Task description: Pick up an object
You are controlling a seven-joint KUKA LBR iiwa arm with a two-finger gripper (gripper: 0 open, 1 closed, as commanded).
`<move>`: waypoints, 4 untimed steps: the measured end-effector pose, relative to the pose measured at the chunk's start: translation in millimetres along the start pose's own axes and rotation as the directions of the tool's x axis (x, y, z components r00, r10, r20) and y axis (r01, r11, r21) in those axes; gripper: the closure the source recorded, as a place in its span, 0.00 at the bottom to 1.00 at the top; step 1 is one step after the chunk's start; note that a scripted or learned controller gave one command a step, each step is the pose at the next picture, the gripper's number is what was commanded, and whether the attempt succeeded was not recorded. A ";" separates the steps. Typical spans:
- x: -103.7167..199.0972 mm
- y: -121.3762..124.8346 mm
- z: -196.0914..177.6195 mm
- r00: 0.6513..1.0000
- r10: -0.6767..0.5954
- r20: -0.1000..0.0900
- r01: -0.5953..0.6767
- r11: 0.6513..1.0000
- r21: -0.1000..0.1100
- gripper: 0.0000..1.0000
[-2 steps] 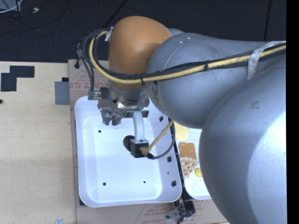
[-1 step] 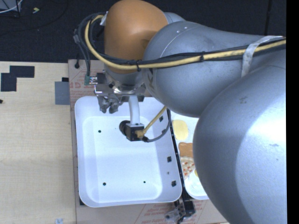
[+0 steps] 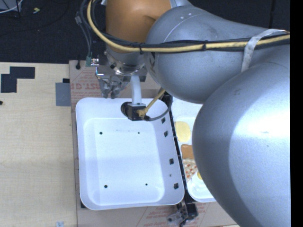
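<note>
Hand [image 3: 112, 87] hangs at upper centre of the frame, over the left bin's [image 3: 90, 150] far rim; whether wide or narrow, one cannot tell. A yellow object [image 3: 182, 131] lies centre-right in the right bin [image 3: 202, 192], the pick apparently not yet made.

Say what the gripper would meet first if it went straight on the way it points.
Probably the far rim of the left bin, right under the gripper; depth is unclear, so it might reach its floor instead.

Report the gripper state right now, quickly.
Gripper: open or closed cannot be told; it hangs at the back rim of the left bin.
</note>
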State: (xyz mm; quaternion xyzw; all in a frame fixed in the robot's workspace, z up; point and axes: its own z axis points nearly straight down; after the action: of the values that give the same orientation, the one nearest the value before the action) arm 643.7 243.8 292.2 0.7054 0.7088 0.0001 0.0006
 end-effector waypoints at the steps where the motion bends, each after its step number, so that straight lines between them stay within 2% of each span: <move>1: 1.0 -0.1 -31.4 1.000 -0.002 -0.001 0.002 1.000 0.001 1.00; 4: -0.4 -3.6 -111.9 1.000 -0.002 0.000 0.002 1.000 0.003 1.00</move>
State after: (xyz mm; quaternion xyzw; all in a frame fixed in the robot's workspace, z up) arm 640.0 243.5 404.1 0.7048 0.7094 -0.0008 -0.0004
